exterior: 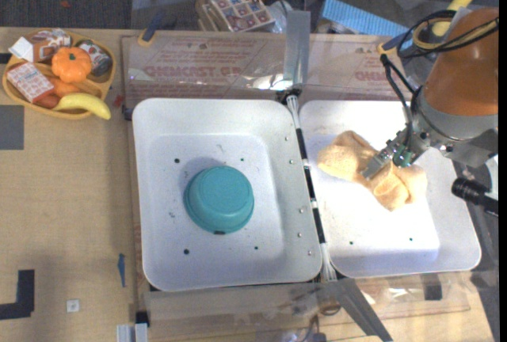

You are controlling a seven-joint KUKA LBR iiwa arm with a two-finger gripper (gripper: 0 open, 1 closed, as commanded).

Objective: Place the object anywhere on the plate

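Note:
A round teal plate (220, 199) lies in the middle of the left white bin (158, 127). A tan, lumpy, bread-like object (348, 157) lies in the upper half of the right bin (451, 253). My gripper (389, 161) hangs low over the middle of this object, reaching in from the right. Its fingers stand apart, one grey finger (373, 167) on the object's left part and the other towards the right lobe (396, 188). The gripper is open and the object rests on the bin floor.
A raised divider (305, 174) separates the two bins. A yellow dish of toy fruit (59, 75) sits on the bench at the far left. Boxes and clutter lie beyond the back edge. The arm's orange band (467, 71) looms over the right bin's back right corner.

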